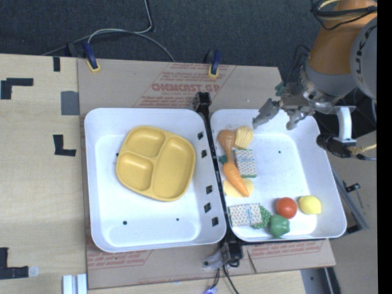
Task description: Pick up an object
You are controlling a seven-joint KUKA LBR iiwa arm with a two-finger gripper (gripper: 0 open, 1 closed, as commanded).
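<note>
The arm (pixel 343 35) is cut off by the top and right edges, so only the orange band and wrist section are seen; the gripper (pixel 278 116) is motion-blurred and its finger spacing cannot be judged. In the right bin (pixel 324 164) the toys along the left wall overlap — the pale yellow piece (pixel 228 187) is mostly covered by the carrot (pixel 236 177), and the green item (pixel 278 225) is partly tucked under the tomato (pixel 285 207). Print on the two patterned packets (pixel 245 162) is too small to be read, and the cardboard lettering (pixel 184 86) is only partly legible.
</note>
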